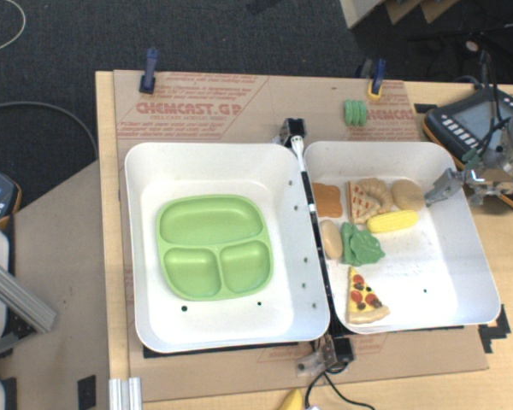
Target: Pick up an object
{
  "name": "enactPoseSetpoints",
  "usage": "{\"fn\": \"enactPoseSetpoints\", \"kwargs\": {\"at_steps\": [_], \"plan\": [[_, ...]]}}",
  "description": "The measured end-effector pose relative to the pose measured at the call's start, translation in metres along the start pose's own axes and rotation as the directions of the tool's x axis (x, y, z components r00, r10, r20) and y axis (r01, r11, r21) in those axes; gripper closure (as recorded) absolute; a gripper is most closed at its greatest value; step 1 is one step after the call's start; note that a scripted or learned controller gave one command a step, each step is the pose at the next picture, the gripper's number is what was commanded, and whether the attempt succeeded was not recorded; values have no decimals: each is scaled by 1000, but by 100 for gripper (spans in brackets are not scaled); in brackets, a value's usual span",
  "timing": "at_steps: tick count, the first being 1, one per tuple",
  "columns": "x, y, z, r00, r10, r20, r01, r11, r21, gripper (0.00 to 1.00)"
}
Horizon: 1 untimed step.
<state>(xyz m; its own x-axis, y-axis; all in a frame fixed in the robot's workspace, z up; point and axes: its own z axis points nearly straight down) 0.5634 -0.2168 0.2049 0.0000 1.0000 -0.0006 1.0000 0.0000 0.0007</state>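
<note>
The right bin [462, 272] holds several toy foods in its left half: a brown patty [327, 200], a waffle piece [367, 200], a tan round piece [407, 194], a yellow corn cob [392, 221], a green leafy piece [362, 246], a beige oblong piece [332, 239] and a pizza slice [364, 296]. My gripper [443, 186] reaches in over the bin's upper right rim, just right of the tan round piece and above the corn. Nothing is seen held in it.
The left bin [145, 229] carries a green divided plate [214, 246]. A small green object [355, 113] lies on the cardboard behind the right bin. Blue clamps [148, 71] [376, 78] grip the board's far edge. A handheld console [466, 122] sits at the far right.
</note>
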Motion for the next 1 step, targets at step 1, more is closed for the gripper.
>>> {"fn": "enactPoseSetpoints", "kwargs": {"at_steps": [1], "plan": [[105,-17,62,1000,-9,-8,9,1000,9,0]]}}
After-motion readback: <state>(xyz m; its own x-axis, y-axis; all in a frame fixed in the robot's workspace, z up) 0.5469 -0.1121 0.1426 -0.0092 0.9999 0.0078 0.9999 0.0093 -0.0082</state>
